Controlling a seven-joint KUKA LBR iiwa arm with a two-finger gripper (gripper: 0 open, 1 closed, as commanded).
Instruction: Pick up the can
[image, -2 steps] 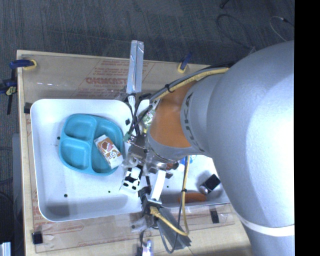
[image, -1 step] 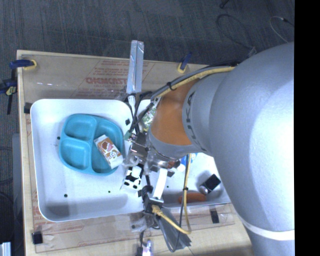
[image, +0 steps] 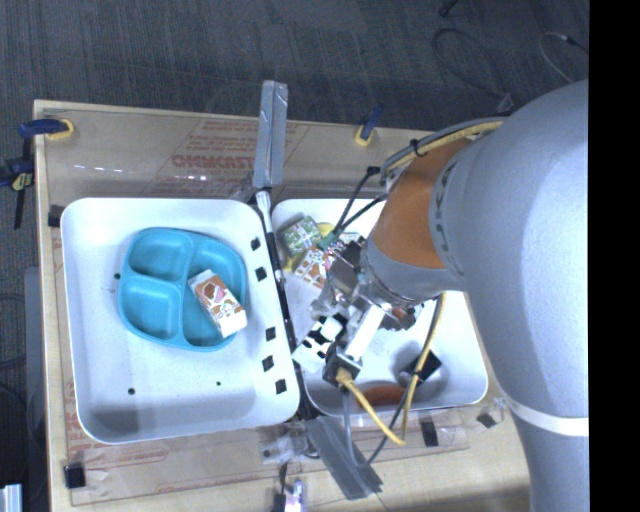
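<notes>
Reaching seems the step in hand: the gripper hangs low in the right bin, and I cannot tell its state. The can lies at that bin's far left corner, beside a printed packet. Next, the arm should move over the can and close on it.

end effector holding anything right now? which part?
Cannot tell: the end effector sits low in the right white bin, its tips hidden by its own body.

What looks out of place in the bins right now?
A small carton lies tilted on its side across the blue divided plate in the left bin. In the right bin, items are heaped in the far corner beside the arm.
</notes>
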